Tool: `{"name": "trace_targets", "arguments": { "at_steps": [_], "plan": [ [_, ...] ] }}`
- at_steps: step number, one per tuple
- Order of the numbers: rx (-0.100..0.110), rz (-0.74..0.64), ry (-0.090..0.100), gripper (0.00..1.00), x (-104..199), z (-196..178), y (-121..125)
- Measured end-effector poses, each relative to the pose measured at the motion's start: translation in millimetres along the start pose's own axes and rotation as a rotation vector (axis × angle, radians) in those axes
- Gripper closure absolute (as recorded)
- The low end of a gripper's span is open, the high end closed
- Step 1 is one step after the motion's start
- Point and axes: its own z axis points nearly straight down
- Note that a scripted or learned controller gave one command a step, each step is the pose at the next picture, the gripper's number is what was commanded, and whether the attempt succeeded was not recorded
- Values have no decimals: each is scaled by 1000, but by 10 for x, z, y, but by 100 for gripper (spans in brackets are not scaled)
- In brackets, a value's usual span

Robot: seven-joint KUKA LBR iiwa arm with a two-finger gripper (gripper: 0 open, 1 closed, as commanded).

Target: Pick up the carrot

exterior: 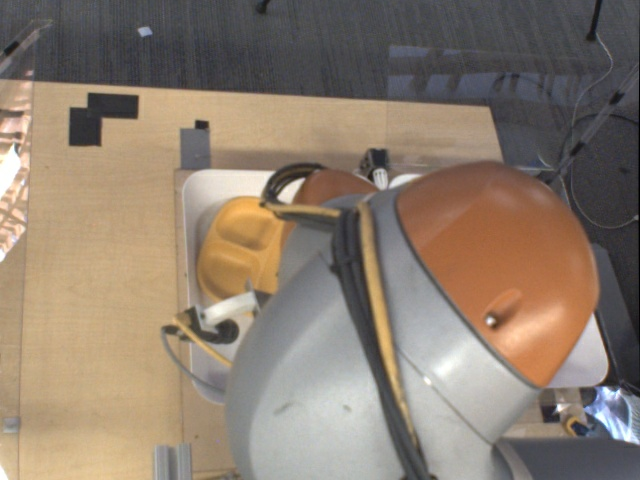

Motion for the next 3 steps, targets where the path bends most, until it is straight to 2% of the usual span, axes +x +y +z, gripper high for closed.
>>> {"name": "trace_targets", "arguments": {
  "at_steps": [1,2,3],
  "plan": [
    [-12,4,8,0,123,111,-143],
    [-13,2,48,100,206,-27,-164],
    [-10,-1,47,100,211,-130,-170]
  ]
}}
